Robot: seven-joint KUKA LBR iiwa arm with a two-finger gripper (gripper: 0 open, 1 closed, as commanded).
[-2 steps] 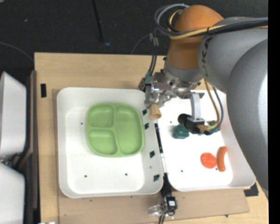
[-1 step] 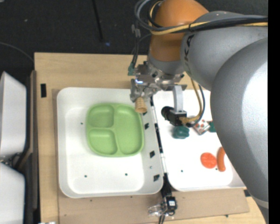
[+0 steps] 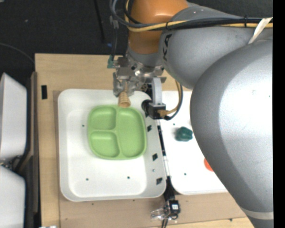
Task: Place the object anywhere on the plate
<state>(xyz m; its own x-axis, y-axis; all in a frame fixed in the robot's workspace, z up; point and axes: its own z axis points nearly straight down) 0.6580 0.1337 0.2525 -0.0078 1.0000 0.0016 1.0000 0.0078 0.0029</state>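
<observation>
Wooden worktop [image 3: 47, 127] is carrying two white bins. A green divided plate [image 3: 117, 132] is lying in the left bin [image 3: 71, 175]. The pincer [image 3: 125, 93] is hanging over the plate's far rim, gripping a small tan object [image 3: 124, 100] between its fingers. A teal lump [image 3: 183, 134] is sitting in the right bin [image 3: 190, 175].

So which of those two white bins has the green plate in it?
The left bin holds the green plate. The right bin holds a small teal object instead.
</observation>
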